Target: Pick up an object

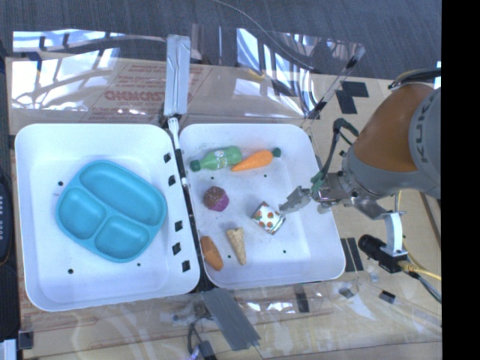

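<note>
Reaching in from the right, the gripper (287, 205) seems poised beside the spotted cup (267, 217); its grip is unclear.

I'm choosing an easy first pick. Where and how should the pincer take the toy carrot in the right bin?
Grip the carrot across its thick orange middle, coming straight down from above. It lies flat, its long axis running roughly left-right, so the fingers should close across the narrow width. The green bottle sits close to its pointed left end, so stay nearer the leafy right end. The pincer is currently lower in the bin.
</note>
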You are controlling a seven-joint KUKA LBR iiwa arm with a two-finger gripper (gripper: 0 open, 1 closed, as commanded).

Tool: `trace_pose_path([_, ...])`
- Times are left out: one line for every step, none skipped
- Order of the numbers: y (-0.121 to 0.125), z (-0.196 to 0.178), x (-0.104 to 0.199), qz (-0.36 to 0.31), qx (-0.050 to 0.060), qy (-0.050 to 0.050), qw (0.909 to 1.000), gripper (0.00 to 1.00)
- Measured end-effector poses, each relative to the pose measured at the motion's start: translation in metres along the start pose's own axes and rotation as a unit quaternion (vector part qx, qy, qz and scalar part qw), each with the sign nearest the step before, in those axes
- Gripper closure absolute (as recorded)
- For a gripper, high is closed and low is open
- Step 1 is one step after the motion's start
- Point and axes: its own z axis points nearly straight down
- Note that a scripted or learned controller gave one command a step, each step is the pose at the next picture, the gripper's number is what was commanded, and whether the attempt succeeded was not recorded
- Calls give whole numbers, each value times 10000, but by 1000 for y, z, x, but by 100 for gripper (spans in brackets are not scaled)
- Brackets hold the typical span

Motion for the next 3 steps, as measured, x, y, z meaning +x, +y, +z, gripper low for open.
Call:
trace_pose_path([36, 103, 36, 163, -24, -8, 9999, 0])
trace_pose_path([37, 93, 35, 150, -27, -10, 9999, 100])
trace_pose_path([0, -61, 103, 1304, -41, 6, 9914, 100])
